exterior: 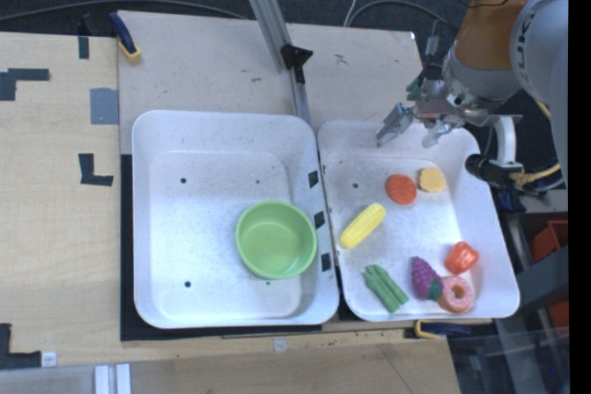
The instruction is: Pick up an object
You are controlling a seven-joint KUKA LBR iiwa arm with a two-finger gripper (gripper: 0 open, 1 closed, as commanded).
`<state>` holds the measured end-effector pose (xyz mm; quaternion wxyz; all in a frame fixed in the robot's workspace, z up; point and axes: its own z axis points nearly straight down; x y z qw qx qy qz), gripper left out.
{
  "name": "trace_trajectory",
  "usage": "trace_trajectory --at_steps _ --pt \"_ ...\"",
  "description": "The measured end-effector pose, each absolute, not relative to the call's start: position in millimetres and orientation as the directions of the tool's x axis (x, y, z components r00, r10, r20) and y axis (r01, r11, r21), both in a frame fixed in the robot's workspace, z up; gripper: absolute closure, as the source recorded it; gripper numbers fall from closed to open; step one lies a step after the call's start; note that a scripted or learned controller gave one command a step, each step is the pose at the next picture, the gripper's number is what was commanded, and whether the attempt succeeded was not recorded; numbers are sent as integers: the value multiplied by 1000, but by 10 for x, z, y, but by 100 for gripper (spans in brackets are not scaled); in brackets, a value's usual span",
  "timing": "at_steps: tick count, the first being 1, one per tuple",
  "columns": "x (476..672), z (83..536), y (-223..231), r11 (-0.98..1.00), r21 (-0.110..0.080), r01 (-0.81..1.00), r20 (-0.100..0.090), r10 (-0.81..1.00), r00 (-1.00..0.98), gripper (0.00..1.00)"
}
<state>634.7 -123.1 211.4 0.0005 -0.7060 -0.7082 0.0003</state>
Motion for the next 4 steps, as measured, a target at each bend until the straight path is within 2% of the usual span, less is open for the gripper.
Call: trace_trajectory --at_steps 1,2,3,4 --pt "6347 2114 -1231 3 -1 1000 0 1000 -3 0" --pt "6371 1474 -1243 2 -8 1000 0 1000 -2 0" --pt "6367 949 -1236 2 -2 1000 -2 1000 -2 0" --pt "6369 1066 -1228 4 -2 1000 -1 1000 -4 100"
